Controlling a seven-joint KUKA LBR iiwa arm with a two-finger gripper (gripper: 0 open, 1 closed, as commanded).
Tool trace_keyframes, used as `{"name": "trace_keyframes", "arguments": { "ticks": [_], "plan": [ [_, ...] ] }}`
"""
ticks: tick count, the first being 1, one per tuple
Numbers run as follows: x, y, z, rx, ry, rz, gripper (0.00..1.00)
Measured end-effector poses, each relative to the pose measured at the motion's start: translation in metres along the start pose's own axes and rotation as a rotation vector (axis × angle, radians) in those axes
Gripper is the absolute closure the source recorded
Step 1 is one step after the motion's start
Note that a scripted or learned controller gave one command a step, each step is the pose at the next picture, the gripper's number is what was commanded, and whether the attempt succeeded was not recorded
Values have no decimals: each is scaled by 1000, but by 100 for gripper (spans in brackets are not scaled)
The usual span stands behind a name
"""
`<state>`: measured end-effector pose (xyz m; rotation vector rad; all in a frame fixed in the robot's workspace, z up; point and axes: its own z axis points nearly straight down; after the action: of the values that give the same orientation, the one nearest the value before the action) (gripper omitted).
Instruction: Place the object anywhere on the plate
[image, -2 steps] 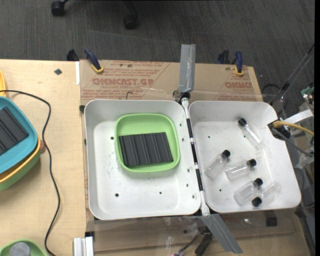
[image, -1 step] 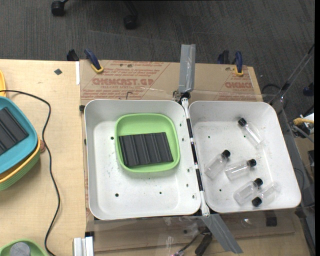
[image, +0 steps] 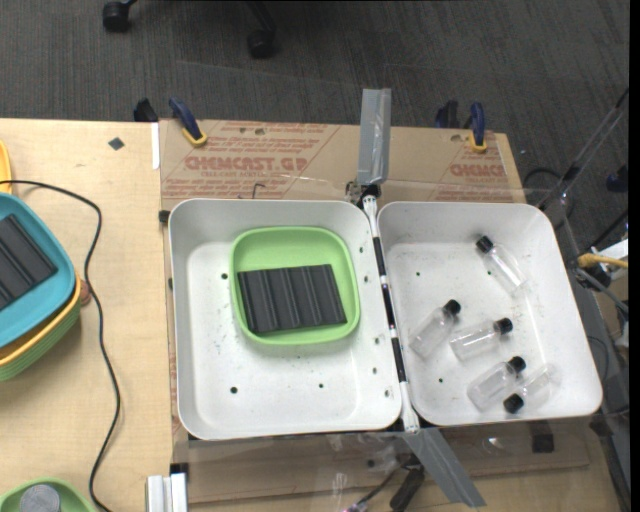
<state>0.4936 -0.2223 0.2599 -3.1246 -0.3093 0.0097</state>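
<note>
A green square plate (image: 293, 252) sits in the left white bin (image: 200, 390), toward its back. A dark grey ribbed slab (image: 291, 298) lies flat on the plate, covering most of its floor. In the right white bin (image: 560, 250) lie several small clear vials with black caps: one at the back (image: 497, 258), one near the left wall (image: 435, 325), one in the middle (image: 480, 338), and two at the front right (image: 497, 378) (image: 530, 390).
A stack of teal and yellow trays (image: 30, 290) holding another dark slab stands on the wooden bench at the far left. A black cable (image: 100, 330) curves across the bench. Cardboard (image: 260, 160) clamped with blue clips lies behind the bins.
</note>
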Motion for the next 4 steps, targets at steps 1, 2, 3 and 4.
{"name": "trace_keyframes", "arguments": {
  "ticks": [1, 2, 3, 4],
  "plan": [
    [-16, -3, -7, 1, 1, 0, 0],
    [-16, -3, 10, 0, 0, 0, 0],
    [-16, -3, 23, 1, 0, -2, 0],
    [-16, -6, 32, 0, 0, -1, 0]
  ]
}}
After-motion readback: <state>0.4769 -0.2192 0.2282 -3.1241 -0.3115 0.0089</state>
